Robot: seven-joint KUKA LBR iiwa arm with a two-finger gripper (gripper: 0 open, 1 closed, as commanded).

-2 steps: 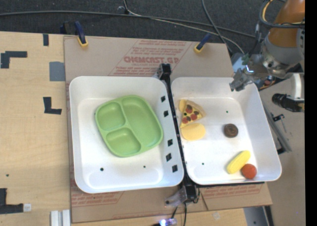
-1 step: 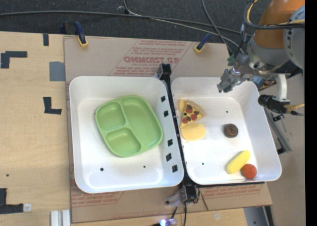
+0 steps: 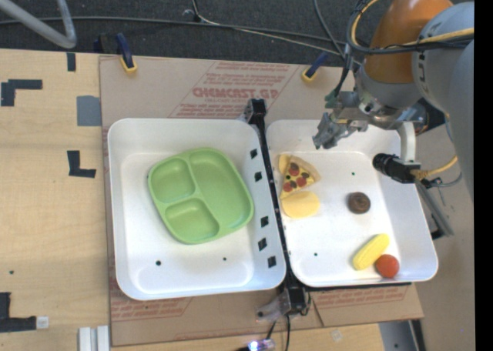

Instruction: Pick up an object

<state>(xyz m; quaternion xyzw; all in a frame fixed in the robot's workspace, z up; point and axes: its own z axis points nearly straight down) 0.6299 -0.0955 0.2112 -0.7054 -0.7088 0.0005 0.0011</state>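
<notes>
**Claw over the right bin's far edge**

My claw (image 3: 326, 135) hangs above the right bin (image 3: 408, 265), holding nothing; whether it is open I cannot tell. Below lie a pizza slice (image 3: 296, 173), yellow piece (image 3: 300, 205), brown disc (image 3: 358, 202), banana (image 3: 370, 252), tomato (image 3: 387, 265). The green tray (image 3: 200, 195) sits in the left bin (image 3: 127, 265).

bins: 2 (image 3: 123, 211) (image 3: 408, 211) | green tray: 1 (image 3: 200, 195) | pizza slice: 1 (image 3: 296, 172) | yellow pieces: 2 (image 3: 300, 205) (image 3: 370, 252) | brown disc: 1 (image 3: 358, 202) | red ball: 1 (image 3: 387, 265)
</notes>
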